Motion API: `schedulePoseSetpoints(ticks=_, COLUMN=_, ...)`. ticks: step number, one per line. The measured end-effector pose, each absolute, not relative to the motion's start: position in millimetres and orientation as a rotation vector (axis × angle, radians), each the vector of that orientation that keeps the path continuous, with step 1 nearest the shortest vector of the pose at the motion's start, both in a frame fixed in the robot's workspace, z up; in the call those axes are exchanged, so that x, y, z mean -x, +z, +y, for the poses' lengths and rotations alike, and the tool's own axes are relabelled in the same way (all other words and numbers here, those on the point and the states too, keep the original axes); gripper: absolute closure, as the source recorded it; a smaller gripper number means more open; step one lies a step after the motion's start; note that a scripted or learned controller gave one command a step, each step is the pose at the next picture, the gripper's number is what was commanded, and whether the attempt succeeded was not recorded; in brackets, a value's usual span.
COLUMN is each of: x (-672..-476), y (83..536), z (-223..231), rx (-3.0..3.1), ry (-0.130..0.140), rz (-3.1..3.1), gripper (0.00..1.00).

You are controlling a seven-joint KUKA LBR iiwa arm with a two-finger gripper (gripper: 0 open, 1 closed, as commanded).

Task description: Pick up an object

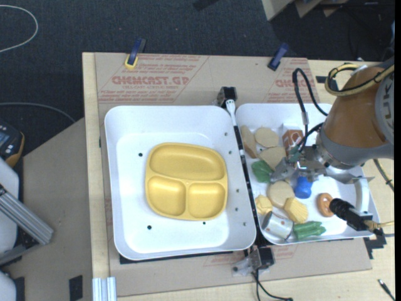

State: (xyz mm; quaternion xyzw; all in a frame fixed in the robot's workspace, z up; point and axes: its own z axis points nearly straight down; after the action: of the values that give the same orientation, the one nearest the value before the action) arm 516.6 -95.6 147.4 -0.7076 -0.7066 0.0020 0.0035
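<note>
The right bin (250,115) holds a jumble of small toy foods. My gripper (296,167) hangs low over the middle of that pile, the grey arm with its orange band (357,115) reaching in from the right. A small blue object (303,187) lies just in front of the gripper, touching or nearly touching it. A green piece (261,170) sits to its left and a tan disc (280,190) below it. A brown can (292,137) stands just behind the gripper. Nothing is visibly lifted.
The left bin (119,168) carries a yellow divided plate (185,180). In the right bin also lie tan cookies (267,137), yellow chunks (296,209), a silver cup (276,224), a green pod (309,229) and an orange piece (324,203). Cables (304,99) trail off the arm.
</note>
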Motion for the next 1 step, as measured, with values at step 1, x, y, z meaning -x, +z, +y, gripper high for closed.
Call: schedulePoseSetpoints(ticks=1, x=-520.0, y=104.2, z=-95.3, rx=2.218, ry=0.004, rz=-2.217, gripper=0.00)
